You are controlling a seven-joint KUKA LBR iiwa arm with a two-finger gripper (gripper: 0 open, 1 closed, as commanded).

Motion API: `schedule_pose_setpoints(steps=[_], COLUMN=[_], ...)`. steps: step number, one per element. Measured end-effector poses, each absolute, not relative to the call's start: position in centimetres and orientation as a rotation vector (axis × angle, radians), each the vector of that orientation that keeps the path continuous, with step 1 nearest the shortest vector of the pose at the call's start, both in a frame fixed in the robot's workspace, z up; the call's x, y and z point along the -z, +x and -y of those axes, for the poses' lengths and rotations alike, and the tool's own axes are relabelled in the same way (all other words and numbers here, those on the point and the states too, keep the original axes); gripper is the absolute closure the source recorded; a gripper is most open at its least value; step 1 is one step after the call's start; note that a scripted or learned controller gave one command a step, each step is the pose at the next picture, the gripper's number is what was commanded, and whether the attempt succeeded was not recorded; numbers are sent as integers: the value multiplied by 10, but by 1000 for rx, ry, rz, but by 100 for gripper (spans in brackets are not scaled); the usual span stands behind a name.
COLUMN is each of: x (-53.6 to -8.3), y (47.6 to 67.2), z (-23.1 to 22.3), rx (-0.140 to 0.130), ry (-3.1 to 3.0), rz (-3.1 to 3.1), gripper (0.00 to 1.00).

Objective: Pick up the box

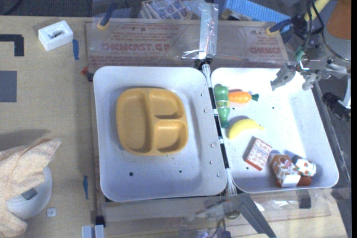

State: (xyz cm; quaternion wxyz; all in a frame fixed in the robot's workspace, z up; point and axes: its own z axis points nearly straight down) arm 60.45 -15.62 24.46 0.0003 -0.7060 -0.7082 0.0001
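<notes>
The gripper hangs at the upper right of the frame, over the far edge of the right bin, its two prongs spread apart and holding nothing. Going left to right, the left bin carries a yellow divided plate; by the divider lie a green toy, a carrot and a banana. The box lies flat lower down, well apart from the gripper. To my eye the pick hasn't begun: approach, grasp and lift all remain.
</notes>
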Motion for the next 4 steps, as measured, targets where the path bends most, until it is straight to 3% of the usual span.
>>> schedule_pose_setpoints(steps=[1,2,3,4], x=[-115,-88,-98,-185], y=[570,506,507,536], z=[130,114,116,84], rx=[10,8,11,-1], ry=[-2088,-2273,-2279,-2331], rz=[2358,2177,2176,2107], gripper=[0,0,100,100])
